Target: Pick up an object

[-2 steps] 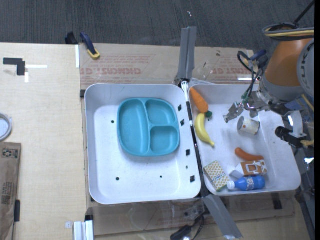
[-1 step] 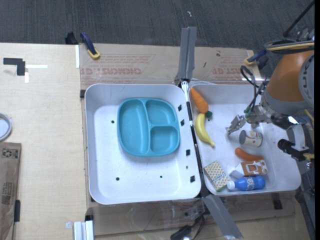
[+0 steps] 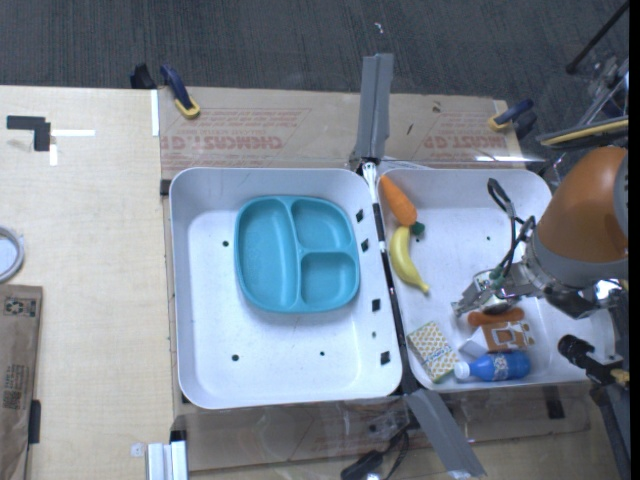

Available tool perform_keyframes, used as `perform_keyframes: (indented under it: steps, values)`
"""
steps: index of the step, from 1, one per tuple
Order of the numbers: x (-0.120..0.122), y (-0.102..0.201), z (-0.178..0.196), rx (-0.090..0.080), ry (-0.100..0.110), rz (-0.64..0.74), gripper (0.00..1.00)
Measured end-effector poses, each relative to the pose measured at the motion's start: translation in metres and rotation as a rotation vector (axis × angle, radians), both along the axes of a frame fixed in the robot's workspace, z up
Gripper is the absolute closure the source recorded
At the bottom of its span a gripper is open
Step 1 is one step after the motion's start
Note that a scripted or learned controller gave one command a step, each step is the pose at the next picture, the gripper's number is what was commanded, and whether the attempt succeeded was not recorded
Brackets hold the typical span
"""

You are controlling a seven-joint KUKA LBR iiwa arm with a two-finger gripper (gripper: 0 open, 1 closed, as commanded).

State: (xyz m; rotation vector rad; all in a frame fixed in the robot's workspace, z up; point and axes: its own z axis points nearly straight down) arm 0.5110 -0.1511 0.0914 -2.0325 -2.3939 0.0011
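Camera view, looking down at a slant on two white bins side by side.

Gripper (image 3: pixel 478 296): over the right bin (image 3: pixel 455 183), at the end of the grey arm with its orange band (image 3: pixel 590 208), which comes in from the right. Fingers are too small and cluttered to read; whether they are apart or together cannot be told, and nothing is clearly seen between them.

Items listed outward from the fingers:

1. Small orange piece (image 3: pixel 495 318): just beside the fingers, directly toward the front edge; contact cannot be judged.
2. Brown-and-white small packet (image 3: pixel 508 337): just beyond the orange piece, toward the front.
3. Blue bottle with white cap (image 3: pixel 495 369): lying on its side, further toward the front, near the bin's front wall.
4. Patterned box (image 3: pixel 432 349): left and forward of the fingers, tilted, near the bottle's cap end.
5. Banana (image 3: pixel 404 258): left of the fingers, apart from them, lying along the divider side.
6. Carrot (image 3: pixel 398 201): left and toward the back, just above the banana's upper end.
7. Teal divided plate (image 3: pixel 297 253): well apart to the left, flat in the left bin (image 3: pixel 200 298).
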Motion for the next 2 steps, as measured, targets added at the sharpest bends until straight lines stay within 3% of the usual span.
perform_keyframes:
  steps: [1,2]
  values:
    - [0.0,-0.001,0.009,0.0,-0.001,-0.005,1.0]
    - [-0.005,0.058,0.171,-0.002,-0.001,-0.096,1.0]
